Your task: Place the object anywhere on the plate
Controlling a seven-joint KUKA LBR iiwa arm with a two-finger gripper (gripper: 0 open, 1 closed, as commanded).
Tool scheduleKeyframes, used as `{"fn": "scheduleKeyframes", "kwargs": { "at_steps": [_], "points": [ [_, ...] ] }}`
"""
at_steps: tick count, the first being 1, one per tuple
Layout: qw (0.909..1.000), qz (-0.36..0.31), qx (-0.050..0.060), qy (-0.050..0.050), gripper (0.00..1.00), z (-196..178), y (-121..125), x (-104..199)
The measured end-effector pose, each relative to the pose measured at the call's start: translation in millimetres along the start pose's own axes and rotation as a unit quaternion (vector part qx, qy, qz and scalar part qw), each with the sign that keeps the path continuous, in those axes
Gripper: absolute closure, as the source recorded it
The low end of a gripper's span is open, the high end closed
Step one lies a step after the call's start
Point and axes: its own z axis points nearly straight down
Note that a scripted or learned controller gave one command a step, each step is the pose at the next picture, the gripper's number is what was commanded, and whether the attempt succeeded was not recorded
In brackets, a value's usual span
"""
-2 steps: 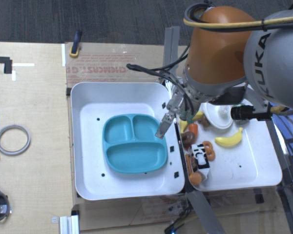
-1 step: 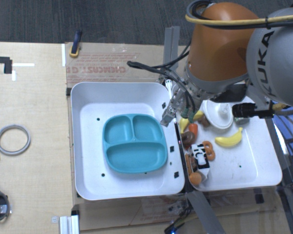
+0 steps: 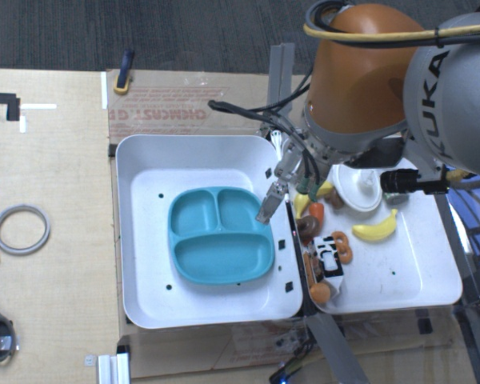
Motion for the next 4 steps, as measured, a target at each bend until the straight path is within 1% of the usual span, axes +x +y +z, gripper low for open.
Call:
{"fn": "scheduleKeyframes", "kwargs": {
  "at_steps": [1,2,3,4],
  "points": [
    [1.0000,-0.001,0.000,-0.001,1.00,-8.6,0.6,-1.0],
    [1.0000,-0.001,0.000,-0.001,0.00,-8.5,0.6,-0.9],
    [1.0000,-0.002,0.001,-0.002,1.00,-17.1,1.3,-1.9],
    [1.0000,-0.002,0.001,-0.002,0.00,-17.1,1.3,-1.8]
  ]
}}
